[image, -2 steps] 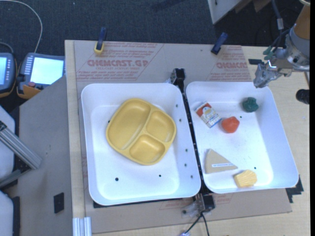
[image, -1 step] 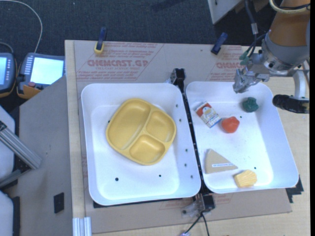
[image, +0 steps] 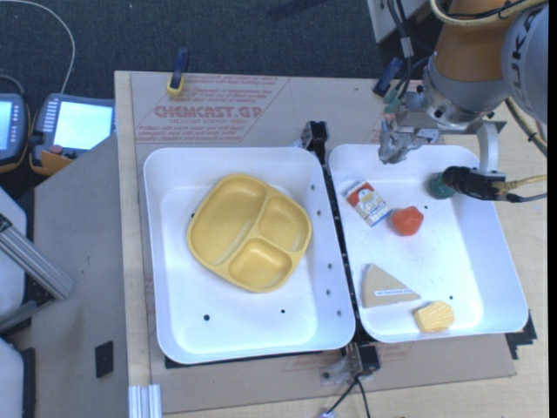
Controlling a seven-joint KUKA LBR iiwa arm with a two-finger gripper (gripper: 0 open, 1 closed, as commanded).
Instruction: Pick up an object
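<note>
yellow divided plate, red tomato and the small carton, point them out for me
yellow divided plate [image: 250, 232], camera view, on its centre ridge
red tomato [image: 406, 221], camera view, middle of its top
small carton [image: 368, 204], camera view, centre of its printed face

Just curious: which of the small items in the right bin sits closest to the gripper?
The red-and-white carton, just below the gripper; the others lie farther down.

I see both bins [image: 174, 320] in smooth, faintly glossy white plastic. The yellow tray [image: 250, 232] looks matt plastic. The bench [image: 218, 111] is bare printed cardboard; the arm's [image: 474, 33] orange band shines.
</note>
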